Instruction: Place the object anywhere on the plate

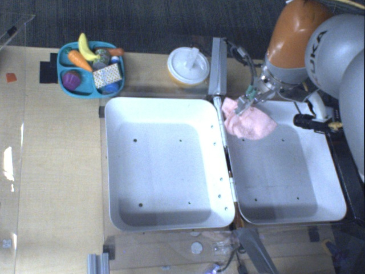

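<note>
Only readable marking: dark block letters, "KUKA" partly visible, running up the grey arm [333, 50] housing just right of its orange band [293, 30]. Nothing legible elsewhere near the arm; the white lidded cup [188, 65] to its left has raised marks on the lid, too small to read. The patterned item in the blue tray [91, 70], far left of the arm, shows a speckle print but no letters I can make out.

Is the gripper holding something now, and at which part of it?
It cannot be told: the gripper sits at the pink cloth's top edge.
</note>
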Controlling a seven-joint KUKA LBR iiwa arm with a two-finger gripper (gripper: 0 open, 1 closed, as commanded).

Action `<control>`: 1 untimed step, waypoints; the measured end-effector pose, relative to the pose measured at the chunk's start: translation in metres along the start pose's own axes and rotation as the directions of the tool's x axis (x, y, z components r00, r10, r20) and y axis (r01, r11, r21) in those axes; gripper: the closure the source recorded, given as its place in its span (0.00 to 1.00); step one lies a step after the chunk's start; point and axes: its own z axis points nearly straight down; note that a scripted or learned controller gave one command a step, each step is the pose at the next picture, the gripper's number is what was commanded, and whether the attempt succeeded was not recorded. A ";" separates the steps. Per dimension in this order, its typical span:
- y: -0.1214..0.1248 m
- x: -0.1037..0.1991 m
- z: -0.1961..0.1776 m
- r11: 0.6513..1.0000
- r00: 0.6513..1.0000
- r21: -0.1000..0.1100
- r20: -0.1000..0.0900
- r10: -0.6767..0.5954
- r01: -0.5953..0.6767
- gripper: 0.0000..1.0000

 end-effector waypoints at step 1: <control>0.003 0.000 -0.041 1.000 1.000 -0.005 0.002 -0.007 0.008 1.00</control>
